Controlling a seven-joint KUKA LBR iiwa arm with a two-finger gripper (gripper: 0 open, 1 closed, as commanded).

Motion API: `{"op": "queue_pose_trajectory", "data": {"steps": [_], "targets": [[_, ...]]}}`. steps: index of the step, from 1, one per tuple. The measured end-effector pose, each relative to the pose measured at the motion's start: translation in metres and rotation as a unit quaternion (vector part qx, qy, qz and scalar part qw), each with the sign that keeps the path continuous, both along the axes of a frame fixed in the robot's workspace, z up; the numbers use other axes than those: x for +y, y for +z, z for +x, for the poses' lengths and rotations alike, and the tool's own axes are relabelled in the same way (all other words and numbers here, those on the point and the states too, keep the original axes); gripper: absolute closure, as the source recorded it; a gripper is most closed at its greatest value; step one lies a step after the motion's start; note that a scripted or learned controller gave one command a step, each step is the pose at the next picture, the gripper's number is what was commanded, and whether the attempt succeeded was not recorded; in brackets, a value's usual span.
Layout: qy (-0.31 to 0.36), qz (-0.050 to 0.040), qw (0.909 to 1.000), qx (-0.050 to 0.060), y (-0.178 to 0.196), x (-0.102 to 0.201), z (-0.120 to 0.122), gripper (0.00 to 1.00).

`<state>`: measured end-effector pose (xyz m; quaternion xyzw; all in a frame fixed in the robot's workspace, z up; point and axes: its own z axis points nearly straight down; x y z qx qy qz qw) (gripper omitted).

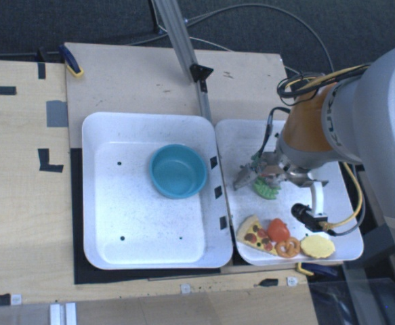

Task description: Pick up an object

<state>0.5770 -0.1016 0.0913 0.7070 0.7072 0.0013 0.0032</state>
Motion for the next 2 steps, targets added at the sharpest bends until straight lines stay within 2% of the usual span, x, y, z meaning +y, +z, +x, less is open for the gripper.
{"op": "queue_pose_trajectory", "data": {"steps": [1, 2], "targets": [[0.000, -0.0007, 1.0000, -0.003, 0.014, -0.001, 0.002, 1.00], [0.000, 0.0012, 1.0000, 0.001, 0.077, 0.002, 0.003, 1.00]]}}
